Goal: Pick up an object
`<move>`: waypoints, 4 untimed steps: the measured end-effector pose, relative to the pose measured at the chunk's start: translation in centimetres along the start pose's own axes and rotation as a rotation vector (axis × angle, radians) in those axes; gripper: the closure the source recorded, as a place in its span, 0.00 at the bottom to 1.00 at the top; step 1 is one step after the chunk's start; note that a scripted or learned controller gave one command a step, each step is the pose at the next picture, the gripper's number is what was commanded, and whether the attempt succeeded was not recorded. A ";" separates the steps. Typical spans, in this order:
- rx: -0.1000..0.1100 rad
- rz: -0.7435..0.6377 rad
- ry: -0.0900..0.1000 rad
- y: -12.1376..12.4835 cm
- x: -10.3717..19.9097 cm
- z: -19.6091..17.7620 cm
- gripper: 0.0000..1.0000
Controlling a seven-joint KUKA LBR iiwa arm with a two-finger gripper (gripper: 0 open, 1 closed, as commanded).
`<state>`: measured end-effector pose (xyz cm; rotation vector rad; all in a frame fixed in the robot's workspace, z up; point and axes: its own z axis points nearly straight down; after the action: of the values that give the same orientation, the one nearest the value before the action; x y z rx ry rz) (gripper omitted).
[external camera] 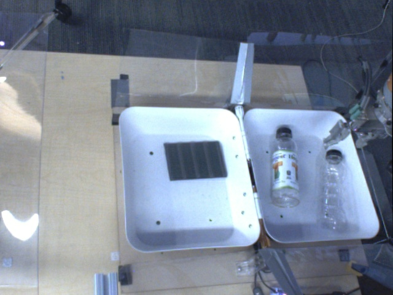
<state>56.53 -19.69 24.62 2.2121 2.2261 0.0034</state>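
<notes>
Lying side by side in the right bin (pixel 310 229) are two bottles, caps pointing toward the far rim: a labelled bottle (pixel 285 168) on the left and a clear, unlabelled bottle (pixel 332 190) on the right, apart from each other. The gripper (pixel 345 131) hangs at the bin's far right corner, just above the clear bottle's cap, holding nothing that I can see; whether it is spread or closed I cannot tell. A dark ribbed mat (pixel 195 160) lies in the left bin (pixel 141 183) on the worktop (pixel 73 165).
</notes>
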 end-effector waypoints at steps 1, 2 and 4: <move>-0.002 0.055 0.000 1.8 2.2 15.0 0.00; -0.007 -0.110 -0.020 3.0 6.6 15.4 0.00; -0.026 -0.148 -0.045 2.4 7.7 15.1 0.00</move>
<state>58.89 -12.03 9.54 2.0089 2.3452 -0.0169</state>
